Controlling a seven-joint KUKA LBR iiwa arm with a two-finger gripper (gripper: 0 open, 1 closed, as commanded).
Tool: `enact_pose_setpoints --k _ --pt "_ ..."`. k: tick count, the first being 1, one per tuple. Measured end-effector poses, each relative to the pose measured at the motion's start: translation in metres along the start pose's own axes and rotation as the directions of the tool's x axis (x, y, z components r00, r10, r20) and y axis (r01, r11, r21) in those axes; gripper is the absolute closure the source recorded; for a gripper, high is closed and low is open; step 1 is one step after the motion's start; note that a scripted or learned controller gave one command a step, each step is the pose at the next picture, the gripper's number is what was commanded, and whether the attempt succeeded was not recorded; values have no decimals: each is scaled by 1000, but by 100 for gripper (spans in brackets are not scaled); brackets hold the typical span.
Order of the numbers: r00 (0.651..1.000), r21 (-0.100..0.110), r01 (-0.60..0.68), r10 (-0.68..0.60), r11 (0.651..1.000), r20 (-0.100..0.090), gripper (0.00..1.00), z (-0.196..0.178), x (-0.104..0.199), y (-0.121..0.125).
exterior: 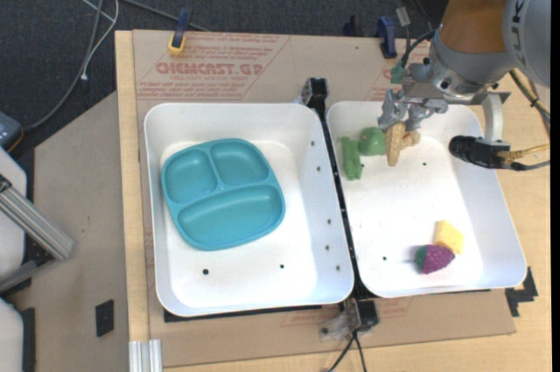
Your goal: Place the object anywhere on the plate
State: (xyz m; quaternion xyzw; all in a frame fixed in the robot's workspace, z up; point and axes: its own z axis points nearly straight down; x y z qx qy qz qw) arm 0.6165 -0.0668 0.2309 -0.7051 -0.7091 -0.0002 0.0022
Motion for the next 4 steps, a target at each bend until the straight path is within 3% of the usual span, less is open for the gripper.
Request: enact_pose_setpoints --k 1,4 --pt "1000 0 0 0 1000 0 100 -2 45 0" --pt "1000 -2 0 0 1000 1 100 17 226 4"
